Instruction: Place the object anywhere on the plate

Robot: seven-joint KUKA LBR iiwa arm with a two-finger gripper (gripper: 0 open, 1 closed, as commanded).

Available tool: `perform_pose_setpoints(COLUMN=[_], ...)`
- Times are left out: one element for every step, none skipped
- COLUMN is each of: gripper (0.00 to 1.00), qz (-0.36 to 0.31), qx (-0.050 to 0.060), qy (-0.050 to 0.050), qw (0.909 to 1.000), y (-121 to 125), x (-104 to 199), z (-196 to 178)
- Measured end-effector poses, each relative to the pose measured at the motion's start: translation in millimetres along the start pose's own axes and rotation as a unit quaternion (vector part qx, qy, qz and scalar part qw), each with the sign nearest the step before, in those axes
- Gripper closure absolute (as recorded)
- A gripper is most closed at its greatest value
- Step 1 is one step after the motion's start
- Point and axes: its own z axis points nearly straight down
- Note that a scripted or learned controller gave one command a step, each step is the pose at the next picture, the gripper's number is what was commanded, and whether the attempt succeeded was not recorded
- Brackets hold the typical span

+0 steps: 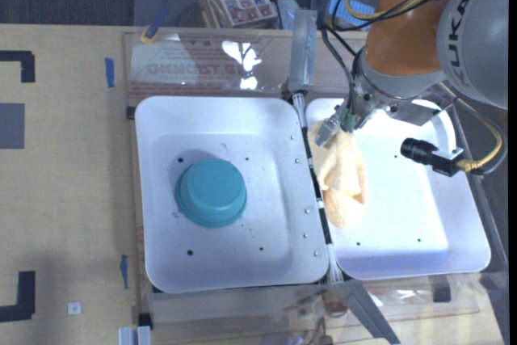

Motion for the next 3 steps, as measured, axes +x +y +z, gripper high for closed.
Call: perform_pose_setpoints(gripper=[1.00,1.00,0.00], qz=[-0.198,-0.387,-0.387], qx=[-0.001,-0.001,-0.001], qy=[0.000,-0.001,-0.001], qw=[0.9803,0.9220,0.9221], y=[-6,4,4], x=[47,95,95], z=[-7,-8,-9])
